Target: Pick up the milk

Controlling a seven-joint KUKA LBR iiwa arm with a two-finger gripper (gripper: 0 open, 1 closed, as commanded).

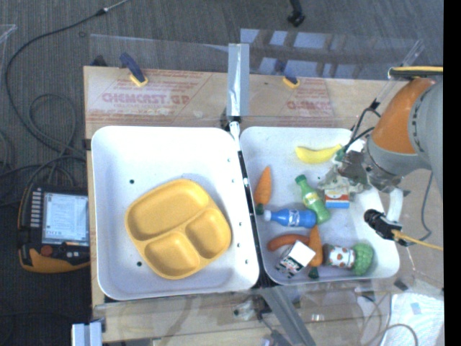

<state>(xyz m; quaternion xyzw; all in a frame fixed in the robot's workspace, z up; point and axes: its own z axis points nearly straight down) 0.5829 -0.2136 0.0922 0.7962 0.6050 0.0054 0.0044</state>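
Milk point(336, 195), a small white carton with red and blue print, lay in the right bin point(288, 139) just right of the green bottle point(312, 200) and below the banana point(317, 153). The gripper point(348, 169) sat low over the carton's upper edge; whether it was released or clenched could not be told. Nearby lay a carrot point(263, 184), a blue bottle point(289, 217) and a sausage point(289, 241). A yellow tray point(178, 227) rested in the left bin point(115, 164)
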